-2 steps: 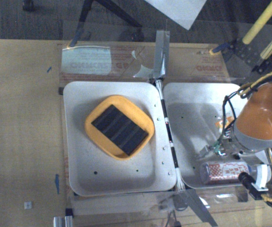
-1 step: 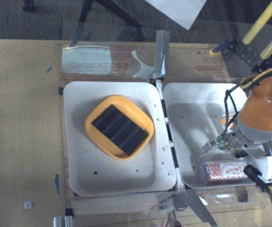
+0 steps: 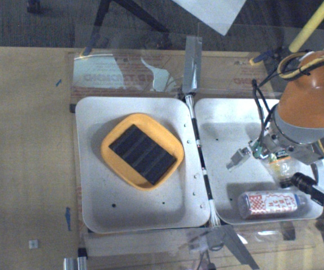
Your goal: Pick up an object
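Caller: Bench from above, pls. Where's what?

Describer: Two shallow white bins side by side, centre of frame. Left bin (image 3: 89, 167): one rounded orange tray (image 3: 142, 151) w/ dark ribbed top, lying flat, mid-bin, turned at an angle. Right bin (image 3: 224, 117): one small bottle (image 3: 269, 203) w/ red-and-white checked label, lying on its side along the bin's lower wall, lower right of frame.

Caller: And the gripper?

Describer: Gripper (image 3: 238, 157) over mid right bin, hanging from the grey arm (image 3: 308, 94) w/ orange band at right edge of frame. Near the bottle, up and to the left of it, apart, not touching. Wide or narrow: can't tell from this angle. Nothing seen held.

Caller: Best way to do the grab, then?

Describer: Prob. go for the bottle, closest target. Centre over the label's middle, not the cap end. Turn the wrist so the grip crosses the short width, not the length. Come straight down. Mind the lower wall close by, little room on that side. Round body, likely to roll, so close slow and lift only once pinched firm.
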`<act>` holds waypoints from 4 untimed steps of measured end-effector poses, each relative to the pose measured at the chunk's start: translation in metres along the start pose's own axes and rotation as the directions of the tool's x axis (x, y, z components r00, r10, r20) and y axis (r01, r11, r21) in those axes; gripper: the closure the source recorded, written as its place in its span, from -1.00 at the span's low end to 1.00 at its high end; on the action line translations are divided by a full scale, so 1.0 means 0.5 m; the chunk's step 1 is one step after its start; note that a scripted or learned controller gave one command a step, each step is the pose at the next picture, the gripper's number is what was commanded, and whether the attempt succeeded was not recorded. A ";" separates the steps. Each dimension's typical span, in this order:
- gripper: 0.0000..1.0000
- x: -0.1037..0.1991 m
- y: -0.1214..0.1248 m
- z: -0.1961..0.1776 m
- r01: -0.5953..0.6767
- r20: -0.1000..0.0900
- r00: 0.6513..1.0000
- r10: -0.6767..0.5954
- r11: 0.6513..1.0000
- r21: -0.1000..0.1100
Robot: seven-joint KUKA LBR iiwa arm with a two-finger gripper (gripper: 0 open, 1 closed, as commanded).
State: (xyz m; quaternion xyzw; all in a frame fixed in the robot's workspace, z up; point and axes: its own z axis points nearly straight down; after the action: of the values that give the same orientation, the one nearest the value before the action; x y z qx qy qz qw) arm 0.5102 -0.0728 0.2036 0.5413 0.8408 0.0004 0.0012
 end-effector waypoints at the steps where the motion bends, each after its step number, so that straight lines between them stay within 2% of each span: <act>1: -1.00 -0.044 -0.090 0.201 -0.119 -0.002 0.993 0.119 0.993 0.003; 2: -1.00 -0.138 -0.061 0.205 0.044 0.002 0.999 -0.044 0.999 -0.001; 3: -1.00 -0.039 -0.086 0.226 0.087 -0.002 0.996 -0.087 0.996 0.002; 4: -1.00 -0.059 -0.094 0.157 0.054 0.000 0.999 -0.054 0.999 0.000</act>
State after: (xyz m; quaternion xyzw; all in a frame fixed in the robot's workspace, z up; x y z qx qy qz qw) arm 0.4798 -0.1193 0.1252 0.5186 0.8550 0.0001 0.0011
